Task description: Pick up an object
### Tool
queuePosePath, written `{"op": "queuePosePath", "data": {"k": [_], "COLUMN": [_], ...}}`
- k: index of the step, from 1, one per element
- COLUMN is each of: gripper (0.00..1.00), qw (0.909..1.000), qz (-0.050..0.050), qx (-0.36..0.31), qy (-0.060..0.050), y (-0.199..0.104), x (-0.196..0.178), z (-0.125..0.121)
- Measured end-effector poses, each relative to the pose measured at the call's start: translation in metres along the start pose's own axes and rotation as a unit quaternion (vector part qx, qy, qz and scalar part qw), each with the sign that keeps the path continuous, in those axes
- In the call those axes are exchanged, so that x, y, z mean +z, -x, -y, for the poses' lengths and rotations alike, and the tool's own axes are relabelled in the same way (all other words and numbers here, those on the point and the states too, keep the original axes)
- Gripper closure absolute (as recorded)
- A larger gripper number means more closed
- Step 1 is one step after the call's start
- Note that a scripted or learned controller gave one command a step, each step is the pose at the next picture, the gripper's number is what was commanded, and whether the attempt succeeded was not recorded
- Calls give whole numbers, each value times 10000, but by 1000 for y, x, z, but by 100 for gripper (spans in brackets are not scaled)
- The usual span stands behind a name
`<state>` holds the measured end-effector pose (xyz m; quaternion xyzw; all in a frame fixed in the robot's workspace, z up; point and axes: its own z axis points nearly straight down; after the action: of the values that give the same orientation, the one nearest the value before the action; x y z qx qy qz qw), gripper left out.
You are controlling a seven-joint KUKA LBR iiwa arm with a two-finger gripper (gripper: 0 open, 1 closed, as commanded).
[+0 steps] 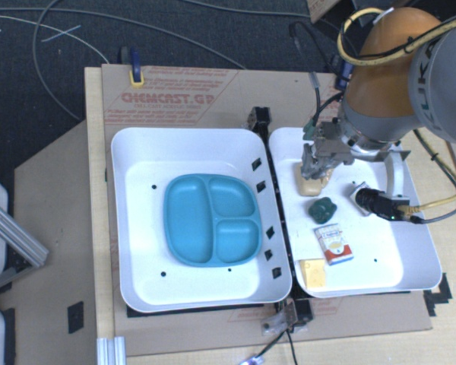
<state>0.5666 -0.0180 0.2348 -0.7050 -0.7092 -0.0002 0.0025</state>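
The arm, grey with its orange band, reaches in from the right, and its bulk covers the far right corner of the right bin, so whatever lies under the wrist there cannot be seen. The pincer hangs down from it over the far left part of that bin, seen from above and at a slant. Its lower end is a dark tangle of metal, and it cannot be told how wide it stands or whether it has hold of anything. Right at its tip shows a tan object, small and pale. The upper part of it is hidden behind the pincer, so its full shape is hard to make out, and I cannot tell whether the two touch or the pincer merely hangs just above it. The tan object appears to rest on the bin floor, close to the wall beside the left bin. Just nearer the camera, apart from the pincer, lies a dark green lump. Nearer again are a small white and red packet, its print too small to read, and a flat yellow square by the near left corner. In the left bin lies a blue divided plate with three compartments. Both bins stand on the table.
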Motion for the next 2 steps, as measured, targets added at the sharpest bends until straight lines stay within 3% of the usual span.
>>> {"op": "queuePosePath", "data": {"k": [2], "gripper": [100], "qw": [10000], "qz": [0], "qx": [2], "qy": [-6], "y": [-105], "x": [0], "z": [59]}}
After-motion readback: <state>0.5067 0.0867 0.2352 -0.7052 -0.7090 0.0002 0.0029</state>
